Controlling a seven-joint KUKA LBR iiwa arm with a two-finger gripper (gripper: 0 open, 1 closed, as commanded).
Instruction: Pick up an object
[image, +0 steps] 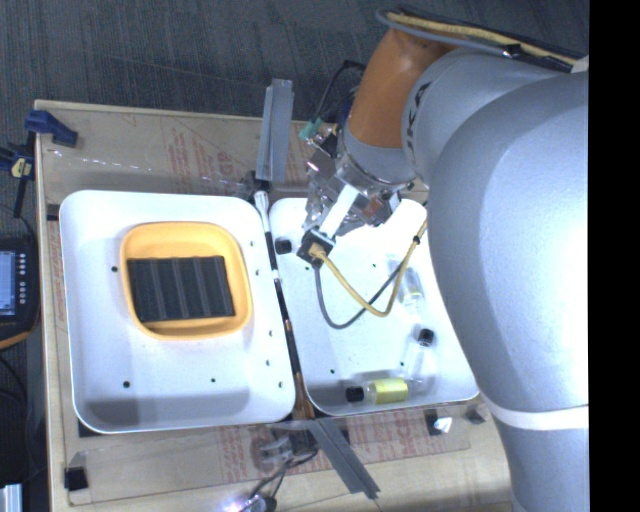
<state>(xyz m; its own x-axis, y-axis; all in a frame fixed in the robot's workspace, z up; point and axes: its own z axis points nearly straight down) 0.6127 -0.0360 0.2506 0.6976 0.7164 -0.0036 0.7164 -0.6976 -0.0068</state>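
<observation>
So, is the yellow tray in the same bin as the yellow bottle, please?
No, the yellow tray lies in one bin, the yellow bottle in the other.

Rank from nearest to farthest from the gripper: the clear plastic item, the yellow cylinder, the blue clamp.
1. Clear plastic item, in the right bin, closest to the gripper.
2. Yellow cylinder, at the right bin's bottom edge.
3. Blue clamp, at the bench's top-left corner.
</observation>
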